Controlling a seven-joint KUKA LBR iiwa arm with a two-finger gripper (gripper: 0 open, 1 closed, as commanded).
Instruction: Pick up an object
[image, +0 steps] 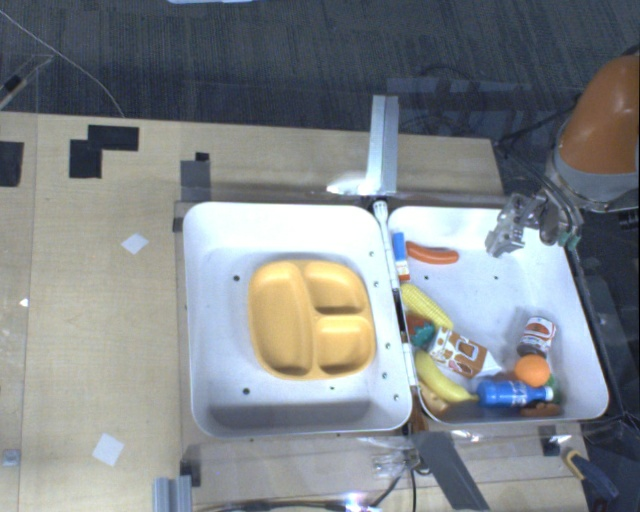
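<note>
- While the arm (600, 130) reached in from the right, its gripper (512, 232) hung over the far right part of the right bin (585, 330), near the far wall.
- Whether the jaws were open or closed I cannot tell, because the metal parts were small and blurred; nothing could be seen between them.
- The red sausage (432, 255) lay in the far left part of the right bin, to the left of the gripper and apart from it.
- A marker (400, 257) with a blue end lay along the left wall of the same bin, just beside the sausage.
- The corn cob (424, 306) lay below the sausage, near the left wall.
- A small carton (460, 353) rested between the corn cob and the banana (438, 380), touching both.
- The blue bottle (510, 393) lay on its side at the near wall, with the orange ball (533, 371) just above it.
- A small can (537, 335) with a red label stood next to the ball on its far side.
- In the left bin (215, 300) a yellow tray (308, 318) with three compartments lay in the middle.
</note>
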